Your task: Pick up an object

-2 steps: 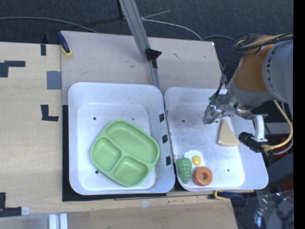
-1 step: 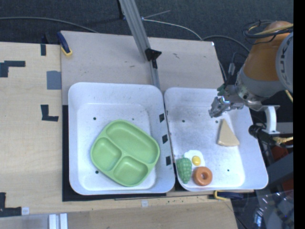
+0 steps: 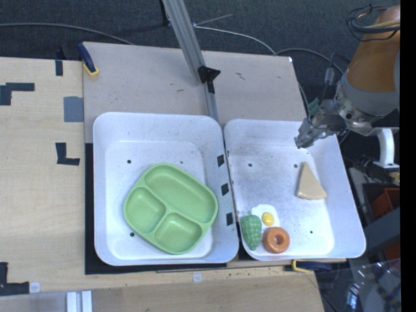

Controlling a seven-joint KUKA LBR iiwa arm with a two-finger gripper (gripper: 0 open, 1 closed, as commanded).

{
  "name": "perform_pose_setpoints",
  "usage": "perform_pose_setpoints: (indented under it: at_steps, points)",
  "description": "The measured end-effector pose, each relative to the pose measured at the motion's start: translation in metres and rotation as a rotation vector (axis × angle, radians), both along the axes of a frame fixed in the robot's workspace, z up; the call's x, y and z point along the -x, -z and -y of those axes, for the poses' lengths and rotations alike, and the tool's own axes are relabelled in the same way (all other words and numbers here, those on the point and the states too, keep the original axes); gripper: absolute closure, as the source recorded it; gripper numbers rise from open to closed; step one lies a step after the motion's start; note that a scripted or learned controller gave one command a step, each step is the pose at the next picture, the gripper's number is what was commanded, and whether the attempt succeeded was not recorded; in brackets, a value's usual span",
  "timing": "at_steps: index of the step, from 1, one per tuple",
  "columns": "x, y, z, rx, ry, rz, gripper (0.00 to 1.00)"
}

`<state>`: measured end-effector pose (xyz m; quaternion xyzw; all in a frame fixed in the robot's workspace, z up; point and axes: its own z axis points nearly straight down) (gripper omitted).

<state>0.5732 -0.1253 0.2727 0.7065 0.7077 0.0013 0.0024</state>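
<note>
Lower centre-right of frame, front edge of right bin [image 3: 338, 174]: green toy [image 3: 251, 231], fried-egg toy [image 3: 265, 214], brown doughnut [image 3: 277, 240], bunched and touching. Mid-right: tan wedge [image 3: 310, 182], alone, long axis running up-frame, point toward the top. Left bin [image 3: 104, 174] holds a green divided plate [image 3: 171, 208]. Upper right: gripper [image 3: 304, 139] over the right bin's far edge; open or closed, cannot tell. Wedge lies just down-frame of it, the nearest candidate. No readable writing.
</note>
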Motion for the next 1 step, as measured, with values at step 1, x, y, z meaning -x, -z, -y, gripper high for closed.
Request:
perform_pose_setpoints:
  at_steps: [1]
  points:
    - [0.0127,0.0171,-0.0525,-0.003,-0.003,-0.008,1.00]
